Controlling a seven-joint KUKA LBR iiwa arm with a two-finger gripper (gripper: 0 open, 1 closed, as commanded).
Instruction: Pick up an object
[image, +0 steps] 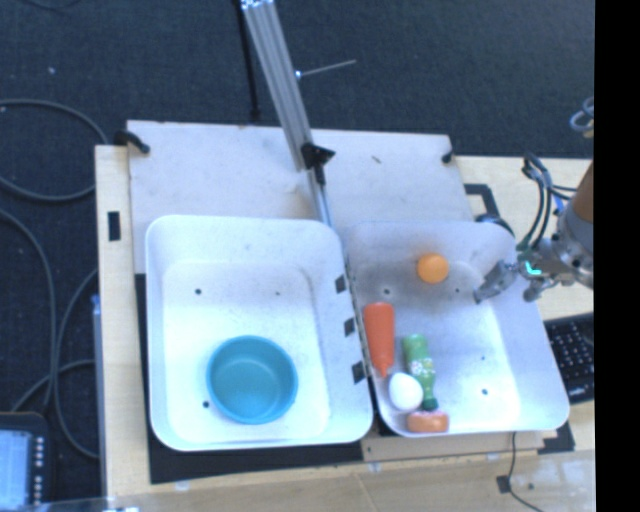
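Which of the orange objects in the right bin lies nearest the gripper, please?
The small orange ball, alone at the bin's far end; the gripper hovers just beside it.

bins: two, left (170, 300) and right (520, 380)
bowls: one, blue (252, 379)
balls: one, orange (432, 268)
carrots: one (379, 336)
eggs: one (405, 391)
bottles: one, green (419, 365)

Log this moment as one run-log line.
gripper: above right bin, holding nothing | nearest: orange ball | blue bowl: left bin
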